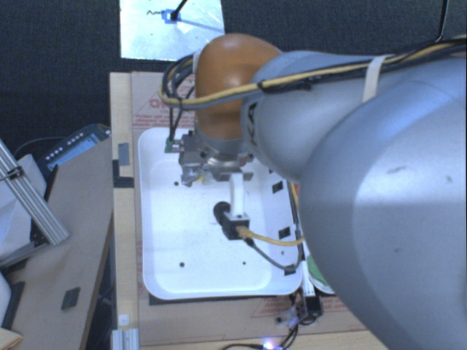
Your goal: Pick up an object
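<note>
In the camera view the arm sweeps in over the right side of the bin, and the orange band sits above the bin's far rim. Below the band the gripper hangs low over the far half of the bin floor, nearer the bin's left wall than its right. Whether it is spread or closed I cannot tell, since the wrist hides the tips from above, and nothing shows as pinched there. The floor around it shows white, with a few dark dots towards the near rim (too small to say whether they are holes or marks). The one likely object I can make out is a green thing just past the bin's near-right corner, mostly tucked under the arm; its shape and how it lies are hidden. I judge the pick as not yet made. To do this step well, the gripper should first rise clear of the bin floor. It should then cross the bin's right wall with height to spare and centre over the green thing before going down. It should descend with the jaws wide and squared to the narrower side. It should close only once the thing sits between them, then lift straight up so the thing does not drag on the bin's rim.
</note>
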Available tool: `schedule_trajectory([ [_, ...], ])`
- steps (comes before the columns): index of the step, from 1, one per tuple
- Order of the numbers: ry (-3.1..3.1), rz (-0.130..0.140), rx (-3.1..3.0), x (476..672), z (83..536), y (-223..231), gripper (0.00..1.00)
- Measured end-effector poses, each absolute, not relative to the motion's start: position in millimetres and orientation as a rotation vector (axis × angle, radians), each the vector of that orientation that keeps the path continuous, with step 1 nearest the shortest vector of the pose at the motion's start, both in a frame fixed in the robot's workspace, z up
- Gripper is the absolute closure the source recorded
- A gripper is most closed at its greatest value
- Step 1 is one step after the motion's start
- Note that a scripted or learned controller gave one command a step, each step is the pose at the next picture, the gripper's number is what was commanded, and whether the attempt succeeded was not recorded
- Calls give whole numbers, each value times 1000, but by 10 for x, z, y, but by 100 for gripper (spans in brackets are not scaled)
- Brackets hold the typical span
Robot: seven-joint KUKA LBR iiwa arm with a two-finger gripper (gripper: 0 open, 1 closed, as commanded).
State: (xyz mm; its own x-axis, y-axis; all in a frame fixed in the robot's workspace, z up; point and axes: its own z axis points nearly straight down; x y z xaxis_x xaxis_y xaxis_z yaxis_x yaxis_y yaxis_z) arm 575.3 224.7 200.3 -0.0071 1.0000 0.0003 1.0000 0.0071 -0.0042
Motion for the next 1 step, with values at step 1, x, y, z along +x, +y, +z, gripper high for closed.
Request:
schedule_trajectory([
  [1, -2236, -31, -2222, 6342, 3984, 2298, 100],
])
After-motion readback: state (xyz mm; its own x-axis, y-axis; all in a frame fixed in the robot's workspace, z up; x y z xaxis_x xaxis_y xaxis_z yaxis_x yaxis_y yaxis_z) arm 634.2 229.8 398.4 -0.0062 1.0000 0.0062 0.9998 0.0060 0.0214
